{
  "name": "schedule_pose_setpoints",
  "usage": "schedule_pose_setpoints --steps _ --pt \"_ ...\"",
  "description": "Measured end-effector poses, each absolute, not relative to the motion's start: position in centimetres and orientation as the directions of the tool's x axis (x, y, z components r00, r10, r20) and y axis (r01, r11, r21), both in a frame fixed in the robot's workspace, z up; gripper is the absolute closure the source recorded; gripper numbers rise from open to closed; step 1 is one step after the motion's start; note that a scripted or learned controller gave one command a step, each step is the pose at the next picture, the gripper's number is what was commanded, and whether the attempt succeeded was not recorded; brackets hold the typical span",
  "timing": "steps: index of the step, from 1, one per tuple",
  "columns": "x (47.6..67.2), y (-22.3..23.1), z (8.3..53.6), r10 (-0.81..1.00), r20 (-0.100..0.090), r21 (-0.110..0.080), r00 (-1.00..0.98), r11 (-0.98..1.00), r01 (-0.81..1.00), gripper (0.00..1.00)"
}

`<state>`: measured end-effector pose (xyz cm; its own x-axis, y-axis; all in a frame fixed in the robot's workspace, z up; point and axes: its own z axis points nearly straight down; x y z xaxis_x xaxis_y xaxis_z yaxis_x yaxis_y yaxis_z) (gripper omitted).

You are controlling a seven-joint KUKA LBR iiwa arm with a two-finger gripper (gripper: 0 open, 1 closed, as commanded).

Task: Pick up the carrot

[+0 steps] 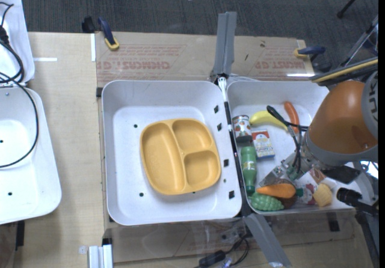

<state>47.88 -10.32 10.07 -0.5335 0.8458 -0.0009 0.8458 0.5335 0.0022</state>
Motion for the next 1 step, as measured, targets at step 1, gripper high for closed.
schedule_pose_setpoints --steps 1 --pt "47.88 -10.32 10.07 0.846 -0.001 0.002 -0.534 0.534 0.846 0.0"
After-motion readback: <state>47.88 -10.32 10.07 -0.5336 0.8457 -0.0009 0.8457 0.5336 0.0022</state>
